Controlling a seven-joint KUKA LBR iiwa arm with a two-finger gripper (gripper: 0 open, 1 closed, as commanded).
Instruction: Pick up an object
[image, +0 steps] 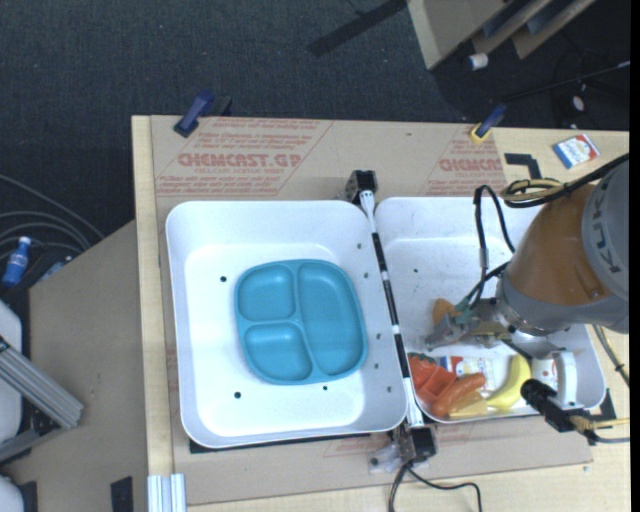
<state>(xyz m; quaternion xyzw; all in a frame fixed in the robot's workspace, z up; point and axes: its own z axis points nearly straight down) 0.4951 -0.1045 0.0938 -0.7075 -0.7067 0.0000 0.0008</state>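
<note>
In the right bin (425, 235) the arm's gripper (456, 322) is low over the floor, near the bin's middle. A small brown object (442, 311) lies right at its tip; whether it is held is hidden. Just below the gripper, in the bin's near corner, sit a red-orange piece (430, 376), an orange carrot-like piece (463, 393), a yellow banana (510, 385) and a white packet with red print (470, 364). The arm's orange band (555, 250) covers the right part of this bin.
A blue divided plate (300, 320) lies in the middle of the left bin (200, 235). A ridge with a black strip (385, 300) separates the two bins. The bench's cardboard top (250, 155) runs behind them.
</note>
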